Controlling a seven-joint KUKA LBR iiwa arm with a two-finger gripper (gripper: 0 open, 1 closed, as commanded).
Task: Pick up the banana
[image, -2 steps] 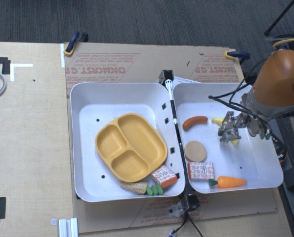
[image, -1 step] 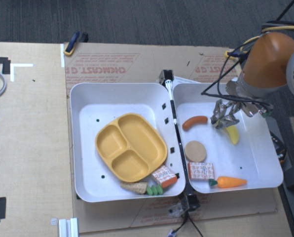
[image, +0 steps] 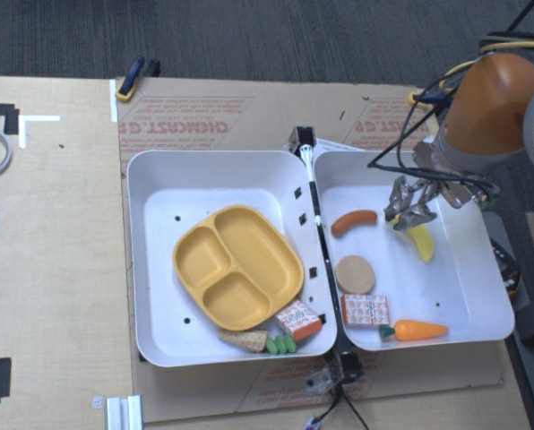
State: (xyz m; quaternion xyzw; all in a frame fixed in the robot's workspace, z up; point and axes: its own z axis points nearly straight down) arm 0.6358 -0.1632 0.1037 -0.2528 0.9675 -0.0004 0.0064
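Reaching in from the right, the grey arm with its orange band (image: 488, 106) lowers the end effector (image: 412, 215) into the right bin (image: 482, 312). The metal fingers (image: 401, 206) stand directly over the upper end of the banana (image: 421, 243), which lies on the bin floor in the upper right part of that bin, tilted so that its lower end points down and to the right. The finger spread cannot be read from this angle, and whether the fingers touch the banana or only hang above it is also unclear; the fruit rests on the floor rather than between them.

Other contents of the right bin: a sausage (image: 353, 221) to the left of the end effector, a round tan patty (image: 355, 274) below it, a small red-and-white carton (image: 366, 310) just below the patty, and a carrot (image: 415, 331) near the lower wall.

Left bin (image: 150, 267): a yellow divided plate (image: 238, 265) lies at a slant in the middle; along its lower edge sit a pale bread-like piece (image: 243, 339), a green item (image: 282, 344) and a second small carton (image: 297, 319).

Both bins stand side by side on a cardboard sheet (image: 186, 119) covering the bench (image: 43, 285).
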